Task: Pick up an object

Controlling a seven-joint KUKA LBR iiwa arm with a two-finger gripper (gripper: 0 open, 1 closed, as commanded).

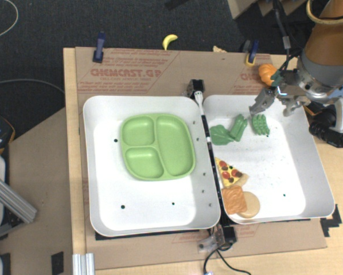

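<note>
Gripper [273, 103] hangs with fingers spread wide, holding nothing; a green toy [260, 124] lies just below its near finger.

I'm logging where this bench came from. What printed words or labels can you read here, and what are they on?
"CHEMCAST G P": large red print on the brown cardboard sheet under the two white bins, behind the left bin.
Smaller red lines beneath it: too blurred to read.
Red print behind the right bin: too blurred to read.

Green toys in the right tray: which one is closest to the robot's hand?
The rightmost green toy, lying just under the gripper. The other two green toys lie farther left, near the divider between the trays.
</note>
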